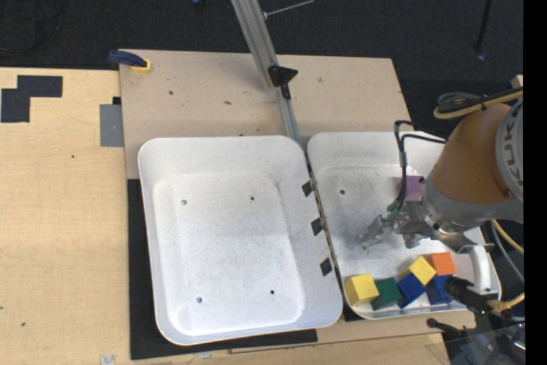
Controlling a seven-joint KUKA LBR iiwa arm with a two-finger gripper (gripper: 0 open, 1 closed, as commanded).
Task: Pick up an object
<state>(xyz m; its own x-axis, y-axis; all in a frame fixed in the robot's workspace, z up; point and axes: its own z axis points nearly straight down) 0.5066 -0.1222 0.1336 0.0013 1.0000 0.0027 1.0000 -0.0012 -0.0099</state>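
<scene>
The two-finger metal gripper (376, 232) hangs low over the bare floor of the right shallow white plastic bin (359, 175), its fingers spread apart with nothing between them; the step in hand appears to be the approach, with no object yet secured. The candidate objects lie clustered in that bin's near corner: a yellow cube (361, 287), a green block (386, 293), a second yellow block (421, 270), a blue block (411, 291) and an orange block (443, 262), all near the gripper but apart from it. The next move probably calls for shifting toward this cluster, descending around one block and closing. The grey arm with its orange band (474, 162) reaches in from the right, wrist bent down. The left white bin (171, 158) lies alongside.
</scene>
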